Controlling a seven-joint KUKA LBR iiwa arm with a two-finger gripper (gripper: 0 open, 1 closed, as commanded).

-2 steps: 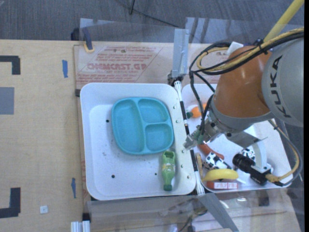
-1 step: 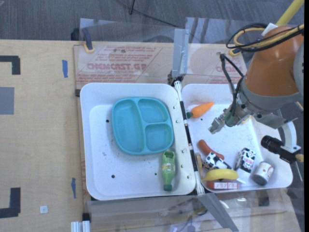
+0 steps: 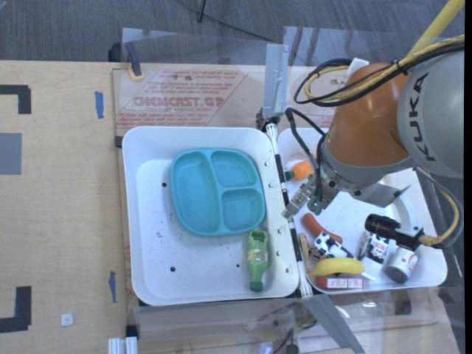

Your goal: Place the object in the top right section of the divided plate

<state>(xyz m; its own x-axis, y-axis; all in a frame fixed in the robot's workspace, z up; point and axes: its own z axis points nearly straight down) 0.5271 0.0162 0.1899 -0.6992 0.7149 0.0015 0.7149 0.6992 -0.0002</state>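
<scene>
Divided plate (image 3: 199, 195), teal, lying in the left bin (image 3: 140, 220). Its top right section holds nothing, so the placing is judged not yet done. Just below the plate's lower right corner stands a green bottle (image 3: 257, 260), at or touching the rim.

Right of the plate, over the wall between the two bins, hangs the gripper (image 3: 299, 202). Whether it is wide, narrow or holding something cannot be told from this angle.

The object to be placed is not evident. Likely candidates lie farther right of the plate, in the right bin (image 3: 350, 216): an orange piece (image 3: 301, 169) above the gripper, a red piece (image 3: 313, 222) just below it, and a banana (image 3: 338, 268) lower still.

Step in hand, as judged: picking. The next move calls for a secure grasp, a lift clear of the wall, travel toward the plate, and release over the top right section alone.
</scene>
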